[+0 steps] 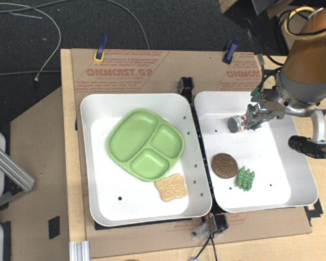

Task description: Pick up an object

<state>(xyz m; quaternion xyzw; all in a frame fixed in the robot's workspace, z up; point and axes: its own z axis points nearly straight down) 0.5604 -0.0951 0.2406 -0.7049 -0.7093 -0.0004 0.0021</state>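
Observation:
My gripper [250, 118] hangs low over the far part of the right bin [293, 200], reaching in from the right. A small grey object with a reddish end [235, 125] lies right beside the gripper's tip on its left, touching or nearly touching it; I cannot tell whether it is held. Nearer the front of the same bin are a round brown cookie [224, 165] and a small green ridged piece [245, 178] beside it.
The left bin [95, 145] holds a green divided plate [145, 144] and a tan square cracker [171, 187] just in front of it. A black ridge separates the two bins. Blue clamps sit at the far edge of the cardboard base.

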